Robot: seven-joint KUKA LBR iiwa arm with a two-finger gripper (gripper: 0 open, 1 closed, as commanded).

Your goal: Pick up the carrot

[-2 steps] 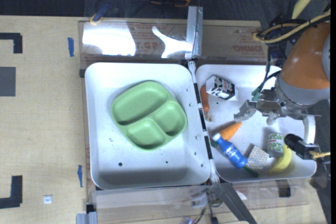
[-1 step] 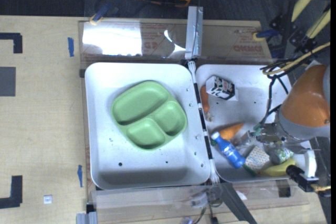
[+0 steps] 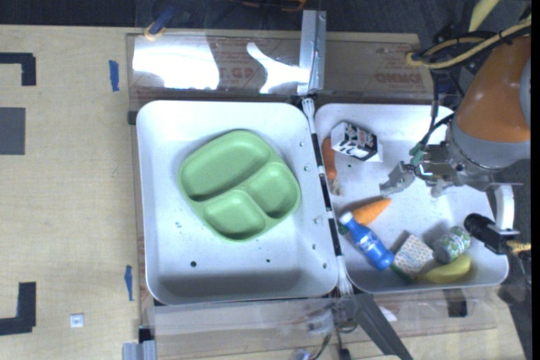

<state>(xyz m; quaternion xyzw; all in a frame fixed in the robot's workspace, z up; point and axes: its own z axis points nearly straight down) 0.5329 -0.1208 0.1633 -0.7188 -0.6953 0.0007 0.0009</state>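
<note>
Carrot point(image 3: 372, 210), a smooth orange taper, just beside the metal claw point(image 3: 403, 178), fingers seemingly spread.

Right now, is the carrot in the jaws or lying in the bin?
Lying in the right bin. The carrot rests on the floor beside the blue bottle, apart from the gripper.

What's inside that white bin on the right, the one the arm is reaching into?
The right bin holds a carrot, a blue bottle, a black-and-white box, a banana and some small packets. The arm covers the bin's far right side.
</note>
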